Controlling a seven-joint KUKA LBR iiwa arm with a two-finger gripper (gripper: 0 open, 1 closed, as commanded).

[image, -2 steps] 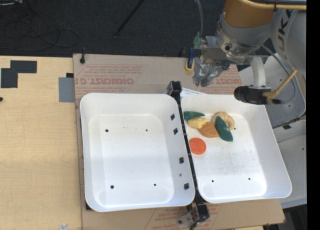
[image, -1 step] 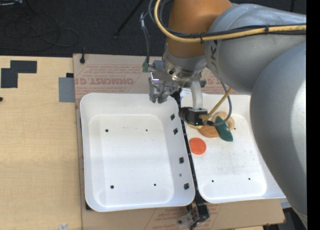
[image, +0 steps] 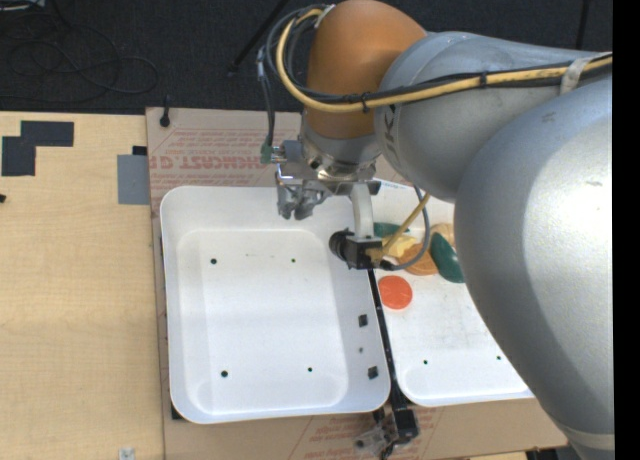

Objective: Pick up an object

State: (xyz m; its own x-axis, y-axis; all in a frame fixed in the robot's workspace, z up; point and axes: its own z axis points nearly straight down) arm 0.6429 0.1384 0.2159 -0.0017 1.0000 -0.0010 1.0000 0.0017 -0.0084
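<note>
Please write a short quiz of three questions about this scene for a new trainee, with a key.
1. True or false: the flat round orange disc lies in the left shallow white bin.
2. Which colour is the band above the arm's wrist? A blue, B orange, C green.
3. Fill in: the dark green rounded object lies in the ___ shallow white bin.

Key: 1 false; 2 B; 3 right.

place: robotics lab | cues: industrial arm (image: 520, 148), white bins (image: 180, 348), loose cables (image: 60, 8)
</note>
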